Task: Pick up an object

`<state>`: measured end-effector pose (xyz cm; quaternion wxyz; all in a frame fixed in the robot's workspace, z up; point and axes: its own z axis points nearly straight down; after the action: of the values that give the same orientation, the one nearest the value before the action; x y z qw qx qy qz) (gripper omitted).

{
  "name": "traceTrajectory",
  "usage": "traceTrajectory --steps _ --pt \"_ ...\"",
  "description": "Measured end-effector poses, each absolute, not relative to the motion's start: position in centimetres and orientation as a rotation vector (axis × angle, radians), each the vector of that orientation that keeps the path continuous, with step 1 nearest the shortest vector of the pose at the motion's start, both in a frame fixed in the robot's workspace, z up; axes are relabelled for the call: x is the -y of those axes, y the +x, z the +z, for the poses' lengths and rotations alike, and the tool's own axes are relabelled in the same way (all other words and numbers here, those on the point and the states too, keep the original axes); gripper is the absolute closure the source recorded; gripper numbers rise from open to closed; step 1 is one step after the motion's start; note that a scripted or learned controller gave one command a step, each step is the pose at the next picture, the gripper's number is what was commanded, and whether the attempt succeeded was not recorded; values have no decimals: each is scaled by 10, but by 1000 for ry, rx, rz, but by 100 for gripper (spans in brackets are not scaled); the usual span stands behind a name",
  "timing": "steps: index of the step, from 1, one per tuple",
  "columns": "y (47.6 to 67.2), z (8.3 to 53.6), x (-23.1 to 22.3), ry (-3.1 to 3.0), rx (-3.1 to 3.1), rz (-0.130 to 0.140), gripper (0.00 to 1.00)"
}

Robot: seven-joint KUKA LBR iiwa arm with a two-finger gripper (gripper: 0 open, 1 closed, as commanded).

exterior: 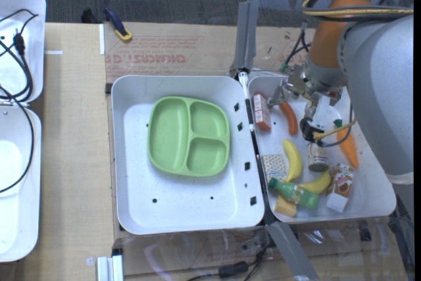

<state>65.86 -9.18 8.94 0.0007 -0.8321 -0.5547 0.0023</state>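
Observation:
The right bin [368, 204] holds several toy foods: a red sausage [289, 118], a brown packet [261, 112], two yellow bananas [293, 160] [319, 182], a green bottle [297, 193], an orange carrot [348, 149], a small can [318, 156] and a little carton [340, 182]. My gripper [304, 99] hangs over the far end of this bin, just right of the sausage and beyond the can. Its tip is dark and cluttered with cables, and I see nothing clearly held in it.
The left bin [131, 207] bears a green divided plate [189, 136]. A metal divider [247, 43] stands between the bins at the back. The big grey arm [381, 76] covers the right bin's far right side. White trays with black cables [20, 69] lie at the far left.

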Motion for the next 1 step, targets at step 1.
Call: traceTrajectory --steps 1 --pt "658 95 92 -2608 1747 16 100"
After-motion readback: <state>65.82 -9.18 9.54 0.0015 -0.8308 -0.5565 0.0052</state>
